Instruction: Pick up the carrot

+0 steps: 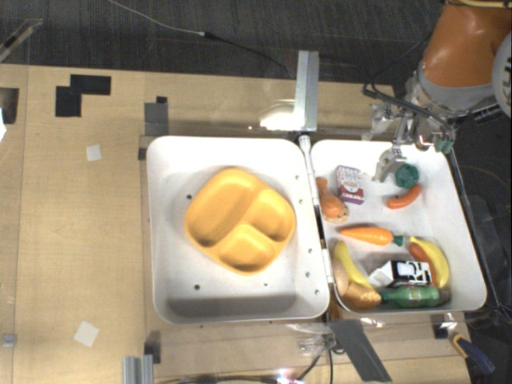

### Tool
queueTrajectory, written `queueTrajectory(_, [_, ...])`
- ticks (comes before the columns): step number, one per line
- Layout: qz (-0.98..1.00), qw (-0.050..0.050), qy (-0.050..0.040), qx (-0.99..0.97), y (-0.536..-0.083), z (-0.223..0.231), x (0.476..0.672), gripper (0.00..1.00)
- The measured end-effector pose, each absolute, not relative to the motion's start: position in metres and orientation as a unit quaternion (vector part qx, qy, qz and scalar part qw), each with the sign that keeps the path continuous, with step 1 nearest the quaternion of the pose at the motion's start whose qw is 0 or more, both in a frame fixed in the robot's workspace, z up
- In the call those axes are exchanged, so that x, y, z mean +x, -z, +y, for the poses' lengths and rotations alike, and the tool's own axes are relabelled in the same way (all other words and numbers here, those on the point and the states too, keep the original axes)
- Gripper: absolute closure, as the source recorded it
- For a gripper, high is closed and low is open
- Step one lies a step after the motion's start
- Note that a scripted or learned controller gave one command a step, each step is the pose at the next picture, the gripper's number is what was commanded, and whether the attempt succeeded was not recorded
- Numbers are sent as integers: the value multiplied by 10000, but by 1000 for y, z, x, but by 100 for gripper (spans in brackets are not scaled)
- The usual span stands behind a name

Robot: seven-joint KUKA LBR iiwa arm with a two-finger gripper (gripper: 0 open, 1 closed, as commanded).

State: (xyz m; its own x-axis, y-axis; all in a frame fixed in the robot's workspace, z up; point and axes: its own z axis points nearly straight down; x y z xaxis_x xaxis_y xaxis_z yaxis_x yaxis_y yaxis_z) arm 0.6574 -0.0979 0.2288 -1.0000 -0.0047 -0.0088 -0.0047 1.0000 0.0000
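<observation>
A wooden bench (72,238) carries two shallow white bins side by side. Farthest to the left of the gripper, the left bin (168,294) holds a yellow divided plate (240,218), lying well apart from the tool and lower in the view.

In the right bin (468,254), a small orange-brown vegetable (330,202) lies against the wall shared with the left bin, to the left of the gripper and a little below it. Just beside it, a small white and pink carton (350,184) stands between that vegetable and the tool.

The carrot (368,234), orange with a green tip pointing right, lies on its side near the middle of the right bin, below the gripper and slightly to its left, apart from it and untouched. Further below, along the bin's near edge, sit a yellow banana (347,264), a brown potato-like piece (360,296), a black and white box (410,273), a green cucumber (412,296) and a second banana (436,261).

The gripper (392,162) hangs over the far right part of the right bin, under the grey and orange arm (468,42). Whether its fingers stand apart or together cannot be told from this view; nothing is seen between them. Just to its right and slightly lower lies a red-orange chilli (404,196) with a dark green top (409,174), close beside the tool.
</observation>
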Motion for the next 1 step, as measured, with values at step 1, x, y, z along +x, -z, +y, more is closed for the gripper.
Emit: queueTrajectory(1, [9943,25,-7,1065,-144,-97,628,0])
